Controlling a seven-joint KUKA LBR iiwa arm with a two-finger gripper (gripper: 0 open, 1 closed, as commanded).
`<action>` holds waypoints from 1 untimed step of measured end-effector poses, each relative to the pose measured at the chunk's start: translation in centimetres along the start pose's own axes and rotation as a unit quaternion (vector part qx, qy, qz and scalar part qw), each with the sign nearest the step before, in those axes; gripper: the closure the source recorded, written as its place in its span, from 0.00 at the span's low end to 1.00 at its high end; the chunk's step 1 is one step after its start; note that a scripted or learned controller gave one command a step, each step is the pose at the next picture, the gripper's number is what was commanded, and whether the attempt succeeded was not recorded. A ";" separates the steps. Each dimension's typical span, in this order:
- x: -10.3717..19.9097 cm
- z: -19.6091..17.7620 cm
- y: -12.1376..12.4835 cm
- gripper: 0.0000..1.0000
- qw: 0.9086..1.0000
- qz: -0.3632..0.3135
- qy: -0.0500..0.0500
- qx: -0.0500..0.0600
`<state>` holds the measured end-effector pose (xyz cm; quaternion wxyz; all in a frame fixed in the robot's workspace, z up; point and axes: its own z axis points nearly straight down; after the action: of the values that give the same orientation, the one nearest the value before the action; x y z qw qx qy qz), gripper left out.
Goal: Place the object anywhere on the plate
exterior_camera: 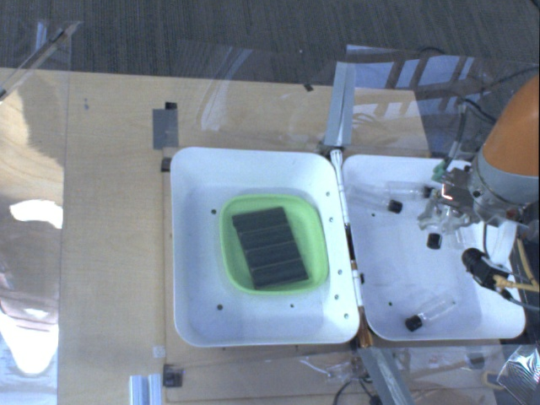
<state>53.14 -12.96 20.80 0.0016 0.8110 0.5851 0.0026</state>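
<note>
Green plate (229, 260) holds dark ridged block (269, 247); tool (445, 218) grip state unclear

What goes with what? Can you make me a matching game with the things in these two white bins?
Things:
1. green plate
2. dark ridged block
3. clear tube with black cap
4. gripper

Places:
A. lying on the green plate
B. over the right bin, near its upper right
C. in the middle of the left bin
D. near the front of the right bin

Pairs: 1-C, 2-A, 3-D, 4-B
</note>
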 end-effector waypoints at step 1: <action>8.8 2.3 0.3 1.00 0.998 -0.069 0.000 0.001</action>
<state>56.23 -4.76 18.48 0.0011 0.7686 0.6398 0.0017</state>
